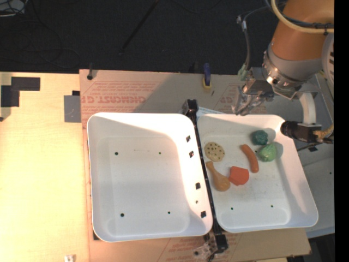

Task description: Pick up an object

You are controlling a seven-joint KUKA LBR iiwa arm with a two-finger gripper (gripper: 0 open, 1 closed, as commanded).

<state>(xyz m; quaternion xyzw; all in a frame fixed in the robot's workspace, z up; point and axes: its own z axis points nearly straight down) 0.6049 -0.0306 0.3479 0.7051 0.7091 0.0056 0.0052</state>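
Claw hangs over the far rim of the right bin; I can't tell how it's set from this angle, and I see nothing in it. Nearest pick is the orange sausage, lying toward me from the claw, long axis slanting from far-left to near-right. Green pieces sit just to its right, red block and cookie to its left.

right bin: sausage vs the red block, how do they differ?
The sausage is long, thin and orange-red, lying diagonally; the red block is squat, chunky and a brighter red. The sausage lies nearer the green pieces toward the bin's far right; the red block sits lower, right beside the tan drumstick-shaped piece. Both rest on the right bin's floor, apart from the claw.
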